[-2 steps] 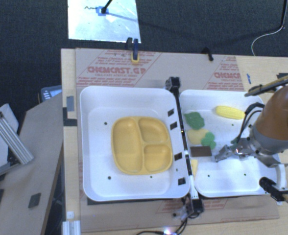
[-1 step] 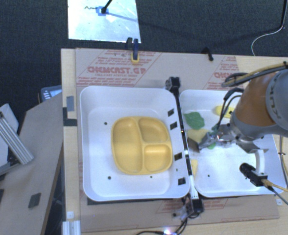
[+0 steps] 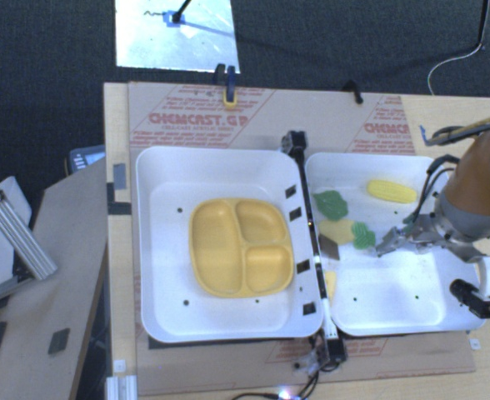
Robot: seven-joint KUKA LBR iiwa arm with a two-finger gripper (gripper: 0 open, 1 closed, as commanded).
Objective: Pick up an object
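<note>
The right bin [image 3: 395, 302] holds several small toy foods. A yellow corn cob [image 3: 391, 192] lies near its far edge, and a larger green leafy piece [image 3: 331, 203] sits at the far left. A small green piece [image 3: 362, 236] lies mid-bin beside a yellow wedge [image 3: 337, 230] and a brown piece [image 3: 329, 249]. Another pale yellow bit [image 3: 330, 285] rests against the left wall. My gripper [image 3: 389, 242] reaches in from the right, low over the bin floor. Its tip is just right of the small green piece, close to it or touching it.
The left bin [image 3: 166, 198] carries a yellow divided plate [image 3: 240, 247]. A black divider with clips [image 3: 307, 223] runs between the bins. The arm's orange band [image 3: 478, 177] hangs over the right bin's right side. Cables [image 3: 457, 57] trail at the back right.
</note>
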